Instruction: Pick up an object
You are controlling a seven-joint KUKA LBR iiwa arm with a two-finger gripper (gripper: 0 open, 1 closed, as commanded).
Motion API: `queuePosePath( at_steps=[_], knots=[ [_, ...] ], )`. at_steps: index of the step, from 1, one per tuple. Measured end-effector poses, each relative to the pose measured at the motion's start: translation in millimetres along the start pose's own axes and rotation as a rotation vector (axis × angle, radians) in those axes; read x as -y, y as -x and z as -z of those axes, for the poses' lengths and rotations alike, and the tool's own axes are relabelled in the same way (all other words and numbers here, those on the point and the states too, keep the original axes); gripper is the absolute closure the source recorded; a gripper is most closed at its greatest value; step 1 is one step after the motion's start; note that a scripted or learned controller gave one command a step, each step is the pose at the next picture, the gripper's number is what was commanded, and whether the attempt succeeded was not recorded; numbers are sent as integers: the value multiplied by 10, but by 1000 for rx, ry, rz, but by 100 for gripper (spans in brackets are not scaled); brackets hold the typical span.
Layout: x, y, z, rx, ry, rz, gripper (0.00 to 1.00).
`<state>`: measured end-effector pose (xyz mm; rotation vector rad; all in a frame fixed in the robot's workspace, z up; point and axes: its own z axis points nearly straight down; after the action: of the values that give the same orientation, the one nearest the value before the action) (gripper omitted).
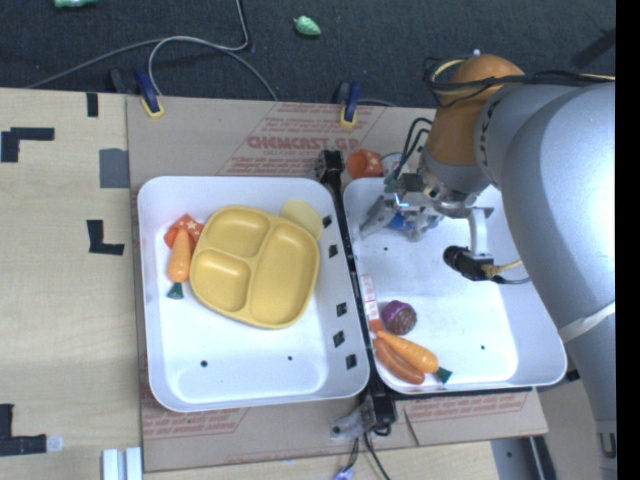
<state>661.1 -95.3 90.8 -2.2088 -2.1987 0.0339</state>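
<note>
My gripper (400, 220) hangs low over the far left part of the right bin (500, 318), its grey fingers (372, 219) spread open. A small patch of blue shows between them; I cannot tell what it is. A red tomato-like ball (362, 163) sits just beyond the gripper at the bin's far rim. Toward the near left of this bin lie a purple round vegetable (399, 317), an orange carrot (407, 350) and a reddish sausage (394, 367), all well apart from the gripper.
The left bin (240, 368) holds a yellow divided plate (254, 266), a carrot (179, 259) with a red piece (184, 229) at its left, and a pale yellow item (301, 214) behind the plate. A black divider (345, 288) separates the bins. The arm's bulk covers the right bin's right side.
</note>
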Motion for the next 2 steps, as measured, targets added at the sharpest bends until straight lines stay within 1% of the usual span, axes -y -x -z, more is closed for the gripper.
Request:
queuePosePath(
  at_steps=[1,2],
  knots=[
    [-16,143,-83,-12,-5,3,0],
    [-17,210,-83,-12,-5,4,0]
  ],
)
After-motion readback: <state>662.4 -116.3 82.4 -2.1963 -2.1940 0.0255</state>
